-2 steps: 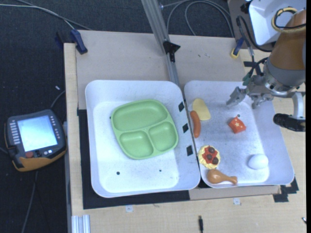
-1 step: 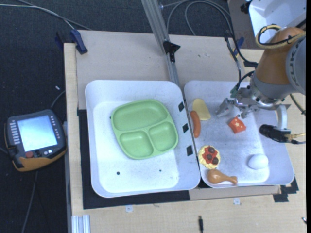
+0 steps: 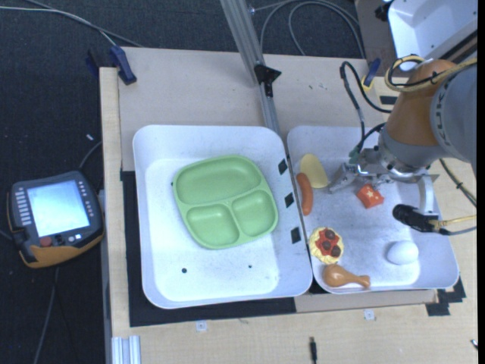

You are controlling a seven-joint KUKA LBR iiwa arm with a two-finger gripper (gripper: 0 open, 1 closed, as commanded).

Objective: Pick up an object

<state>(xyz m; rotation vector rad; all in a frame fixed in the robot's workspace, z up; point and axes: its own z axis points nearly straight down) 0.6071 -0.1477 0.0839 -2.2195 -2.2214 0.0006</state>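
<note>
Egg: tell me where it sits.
The egg lies in the right bin, near its front right corner, right of the pizza slice and drumstick.

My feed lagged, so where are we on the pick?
Nothing looks lifted yet. The gripper is down in the right bin, right at the small red-orange object, but I can't tell whether it has a grip. The hot dog, pizza slice, drumstick and white egg lie untouched. The grasp and lift remain.
</note>
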